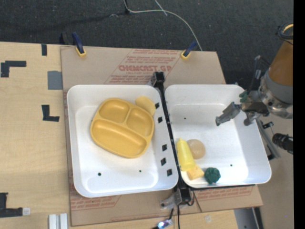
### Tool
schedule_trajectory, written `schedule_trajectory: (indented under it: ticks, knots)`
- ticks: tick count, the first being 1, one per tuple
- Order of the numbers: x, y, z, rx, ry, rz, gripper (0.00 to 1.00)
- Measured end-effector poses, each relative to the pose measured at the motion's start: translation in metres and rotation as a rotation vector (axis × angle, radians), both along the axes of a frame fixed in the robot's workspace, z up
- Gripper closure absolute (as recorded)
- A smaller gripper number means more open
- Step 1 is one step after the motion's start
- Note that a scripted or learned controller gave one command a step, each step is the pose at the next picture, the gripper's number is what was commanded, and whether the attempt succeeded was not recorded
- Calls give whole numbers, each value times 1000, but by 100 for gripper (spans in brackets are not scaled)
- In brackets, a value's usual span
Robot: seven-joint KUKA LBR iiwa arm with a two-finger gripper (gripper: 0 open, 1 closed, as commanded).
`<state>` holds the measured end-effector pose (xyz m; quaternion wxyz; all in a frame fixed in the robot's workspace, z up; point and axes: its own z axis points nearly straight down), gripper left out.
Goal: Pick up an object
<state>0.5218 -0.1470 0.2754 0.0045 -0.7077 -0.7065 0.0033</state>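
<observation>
Tool (pixel 237 113) open, holding nothing, above right bin (pixel 248 142); arm cut off at right; green object (pixel 212 174) hard to identify

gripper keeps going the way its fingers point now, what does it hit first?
Probably bare floor of the right bin. The gripper sits over that bin's upper right part, fingers spread and angled down-left. The beige ball and yellow bottle lie farther along, lower left. Depth is unclear from one view.

Bright, even overhead light, white bins (pixel 86 175) slightly washed out, faint soft shadows, overall mild blur
</observation>
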Motion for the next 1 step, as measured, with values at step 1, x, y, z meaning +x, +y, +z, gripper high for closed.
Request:
schedule_trajectory:
  ticks: [1]
  knots:
    - [2, 0, 5, -2, -9, 3, 0]
